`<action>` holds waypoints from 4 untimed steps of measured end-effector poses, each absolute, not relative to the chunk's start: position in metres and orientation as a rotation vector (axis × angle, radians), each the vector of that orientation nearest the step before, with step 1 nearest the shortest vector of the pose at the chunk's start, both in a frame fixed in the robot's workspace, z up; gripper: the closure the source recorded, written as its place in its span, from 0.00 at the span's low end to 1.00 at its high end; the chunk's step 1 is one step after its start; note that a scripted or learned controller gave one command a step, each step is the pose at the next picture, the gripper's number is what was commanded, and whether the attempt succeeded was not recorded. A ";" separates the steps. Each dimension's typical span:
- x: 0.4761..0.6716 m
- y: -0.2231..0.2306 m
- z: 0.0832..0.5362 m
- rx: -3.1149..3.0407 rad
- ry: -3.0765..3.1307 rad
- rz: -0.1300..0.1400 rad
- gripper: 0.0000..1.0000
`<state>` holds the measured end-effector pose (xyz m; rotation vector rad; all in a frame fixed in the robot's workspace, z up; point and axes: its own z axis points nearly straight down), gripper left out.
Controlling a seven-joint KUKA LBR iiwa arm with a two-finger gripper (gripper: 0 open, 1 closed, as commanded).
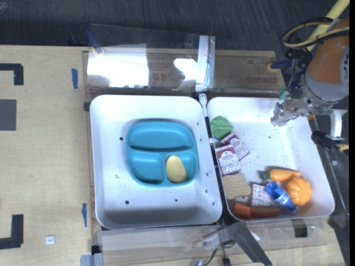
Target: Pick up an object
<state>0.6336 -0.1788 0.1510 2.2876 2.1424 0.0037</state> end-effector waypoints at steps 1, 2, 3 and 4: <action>0.633 -0.177 0.148 2.289 2.148 0.001 0.00; 0.586 -0.153 0.087 2.230 2.207 0.004 0.00; 0.487 -0.196 0.091 2.220 2.223 -0.002 0.00; 0.489 -0.194 0.101 2.216 2.224 0.004 1.00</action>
